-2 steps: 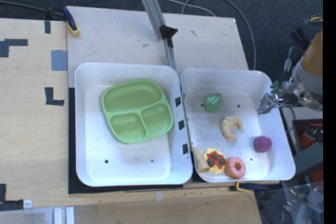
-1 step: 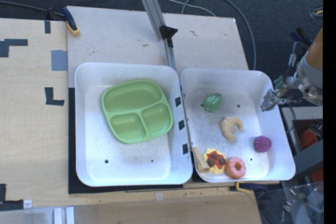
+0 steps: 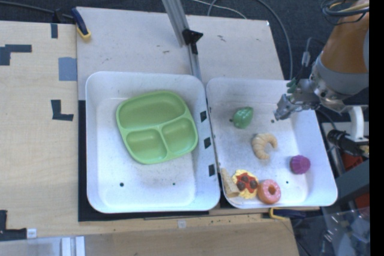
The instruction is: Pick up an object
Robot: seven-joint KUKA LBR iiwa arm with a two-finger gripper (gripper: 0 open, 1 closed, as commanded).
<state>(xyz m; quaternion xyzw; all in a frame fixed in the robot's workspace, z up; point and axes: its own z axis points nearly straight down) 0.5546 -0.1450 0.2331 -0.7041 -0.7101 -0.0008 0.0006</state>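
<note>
The croissant (image 3: 264, 145), a pale tan toy pastry, lies near the middle of the right bin (image 3: 312, 189) and looks like the closest candidate for a pick, though the task names no particular object. It sits below and a little to the left of the gripper (image 3: 283, 110) in the camera view, near it but apart. Its long axis runs roughly up and down the picture, with a curl toward the right at its upper end, so a grasp across its narrow width would seem the natural choice.

Other candidates share that bin: a green rounded toy (image 3: 242, 117) lies to the left of the gripper at about the same height, a purple ball (image 3: 300, 163) sits lower near the right wall, and a pink donut (image 3: 269, 191) and a pizza slice (image 3: 241, 183) lie side by side, near each other, along the lower edge. The left bin (image 3: 99, 147) holds a green divided plate (image 3: 157, 126).

The arm reaches in from the right over the upper right corner of the right bin, its orange band high at the picture's edge, the wrist angled down and leftward. The gripper hangs above the bin floor with nothing visible between its tips; whether they are spread or closed cannot be told at this size.
</note>
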